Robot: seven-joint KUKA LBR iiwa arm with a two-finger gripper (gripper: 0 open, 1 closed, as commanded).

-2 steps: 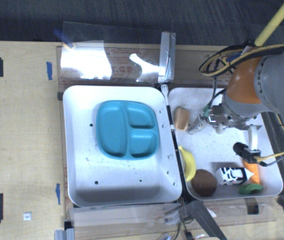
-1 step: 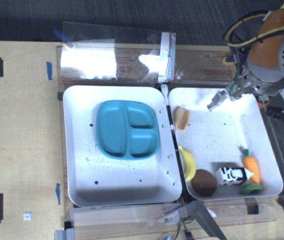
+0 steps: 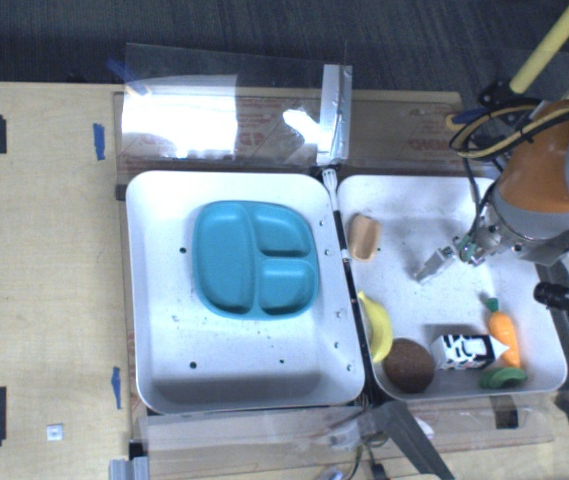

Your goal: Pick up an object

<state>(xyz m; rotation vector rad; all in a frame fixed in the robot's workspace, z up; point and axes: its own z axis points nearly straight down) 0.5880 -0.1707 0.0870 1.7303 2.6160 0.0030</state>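
Note:
My gripper (image 3: 432,264) hangs over the middle of the right bin (image 3: 404,200), reaching in from the right. Its fingers point left and look slightly parted, with nothing between them. In that bin lie a tan bread-like piece (image 3: 364,236) at the upper left, a yellow banana (image 3: 375,326) along the left wall, a brown round object (image 3: 408,364) at the front, a black-and-white toy (image 3: 463,349) beside it, and an orange carrot (image 3: 504,334) with green leaves at the front right. The gripper stands above and apart from all of them.
The left bin (image 3: 154,268) holds a blue divided plate (image 3: 255,258). A clear plastic sheet (image 3: 224,118) lies behind the bins. Yellow and black cables (image 3: 504,118) run at the upper right by the arm (image 3: 549,183).

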